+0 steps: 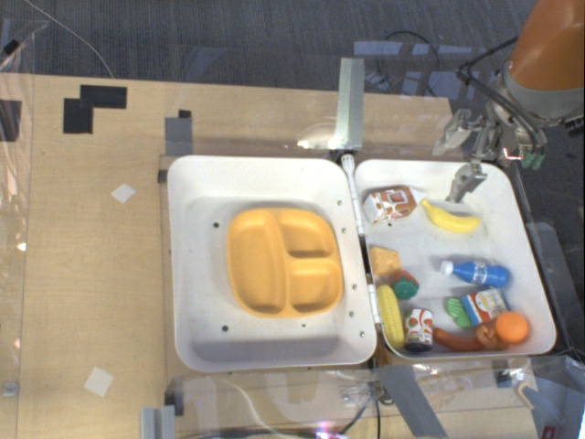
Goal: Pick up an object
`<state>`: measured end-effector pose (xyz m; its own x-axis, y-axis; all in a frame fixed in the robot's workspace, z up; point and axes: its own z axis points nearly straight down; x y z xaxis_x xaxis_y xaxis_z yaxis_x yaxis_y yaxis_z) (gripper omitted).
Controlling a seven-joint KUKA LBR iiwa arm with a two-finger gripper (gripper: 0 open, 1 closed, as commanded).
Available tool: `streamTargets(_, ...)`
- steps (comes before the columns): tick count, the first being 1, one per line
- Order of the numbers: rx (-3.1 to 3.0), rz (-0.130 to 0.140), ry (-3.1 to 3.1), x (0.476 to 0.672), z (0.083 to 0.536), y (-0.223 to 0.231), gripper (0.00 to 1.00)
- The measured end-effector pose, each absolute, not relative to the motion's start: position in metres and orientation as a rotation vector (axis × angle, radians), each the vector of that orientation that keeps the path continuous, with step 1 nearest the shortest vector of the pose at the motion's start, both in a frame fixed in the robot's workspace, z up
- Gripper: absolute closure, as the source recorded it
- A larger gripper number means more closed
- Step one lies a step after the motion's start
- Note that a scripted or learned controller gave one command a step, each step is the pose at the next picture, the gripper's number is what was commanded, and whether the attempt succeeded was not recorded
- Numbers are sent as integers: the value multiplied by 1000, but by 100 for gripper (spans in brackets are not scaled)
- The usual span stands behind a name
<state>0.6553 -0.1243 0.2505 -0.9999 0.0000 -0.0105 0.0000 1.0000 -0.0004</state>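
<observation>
A curved, smooth yellow banana [451, 218] lies at about one o'clock in the right bin [539, 273], a shallow glossy white tray with rounded corners. The gripper [466, 183] hangs just above the banana's eleven o'clock end; whether its metal fingers are spread or pressed together cannot be told. Toward six o'clock sit a blue bottle [475, 272], a round orange [513, 328] and a ribbed corn cob [390, 312]. The left bin [196, 245] holds a moulded yellow compartment plate [283, 261].
</observation>
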Motion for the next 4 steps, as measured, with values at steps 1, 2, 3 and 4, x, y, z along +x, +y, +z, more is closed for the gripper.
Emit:
streamTargets(1, -199, -11, 3099, 633, 123, -129, 0)
streamTargets(2, 526, 3, 3049, 635, 109, -171, 0)
streamTargets(3, 950, -10, 2971, 663, 109, -145, 0)
streamTargets(4, 1120, 14, 2900, 659, 108, -148, 0)
